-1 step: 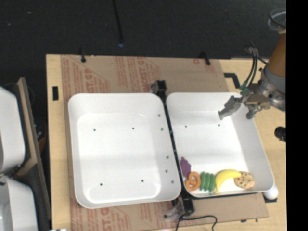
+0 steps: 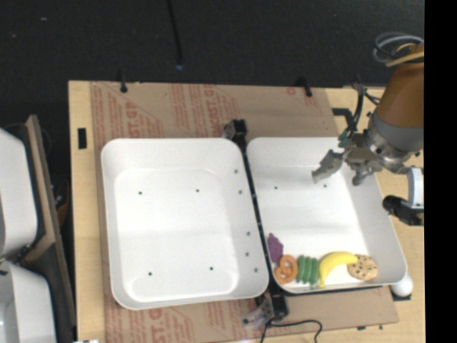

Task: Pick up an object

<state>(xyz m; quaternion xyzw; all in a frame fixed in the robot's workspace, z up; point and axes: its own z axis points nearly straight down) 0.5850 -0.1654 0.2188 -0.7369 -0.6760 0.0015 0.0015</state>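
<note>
A: Where's anything worth picking?

B: All in the right bin (image 2: 371,224), bunched at its near edge: a purple piece (image 2: 275,246), a pretzel (image 2: 285,268), a green piece (image 2: 308,269), a banana (image 2: 335,262) and a cookie (image 2: 363,267). The left bin (image 2: 121,191) offers nothing.

A: And the arm?

B: Reaching in from the right, wrist tilted, pincer (image 2: 341,168) over the right bin's far end, fingers spread, gripping nothing, well apart from the toys.

A: Best approach?

B: I'd travel nearward and drop on the cookie, keeping clear of the bin's wall.
</note>
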